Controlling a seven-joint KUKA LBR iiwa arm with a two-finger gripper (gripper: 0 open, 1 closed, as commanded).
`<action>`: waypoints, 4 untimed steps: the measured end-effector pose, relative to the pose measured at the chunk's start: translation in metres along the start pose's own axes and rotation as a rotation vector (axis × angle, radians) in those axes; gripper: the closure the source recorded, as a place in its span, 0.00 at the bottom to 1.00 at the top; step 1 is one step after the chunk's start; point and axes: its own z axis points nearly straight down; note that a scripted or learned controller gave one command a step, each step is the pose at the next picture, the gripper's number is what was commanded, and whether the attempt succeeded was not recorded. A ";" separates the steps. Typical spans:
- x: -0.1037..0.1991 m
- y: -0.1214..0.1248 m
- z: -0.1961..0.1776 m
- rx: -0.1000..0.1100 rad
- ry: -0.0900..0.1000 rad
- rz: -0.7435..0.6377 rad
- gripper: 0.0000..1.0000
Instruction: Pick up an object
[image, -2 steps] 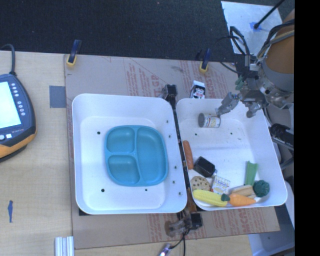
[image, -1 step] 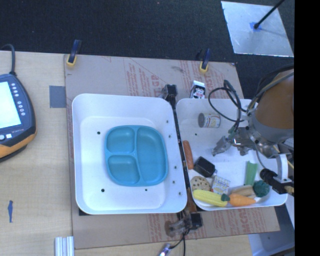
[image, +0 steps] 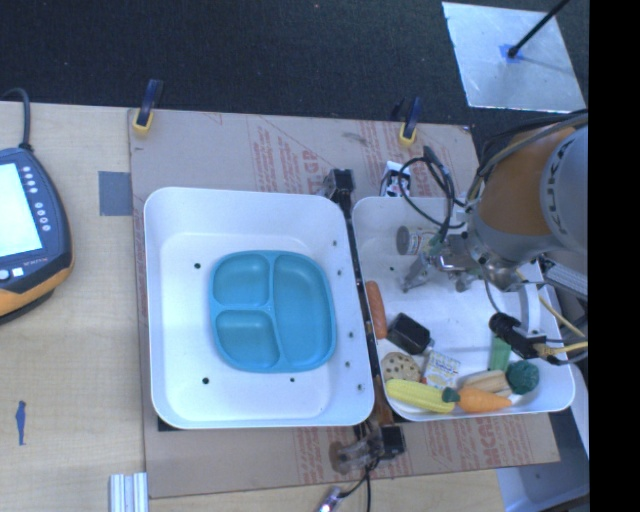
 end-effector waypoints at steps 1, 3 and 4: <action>-0.009 0.070 0.008 0.002 0.003 0.001 0.00; -0.021 0.071 -0.003 0.000 0.006 -0.001 1.00; -0.040 0.046 -0.020 0.000 0.003 0.004 1.00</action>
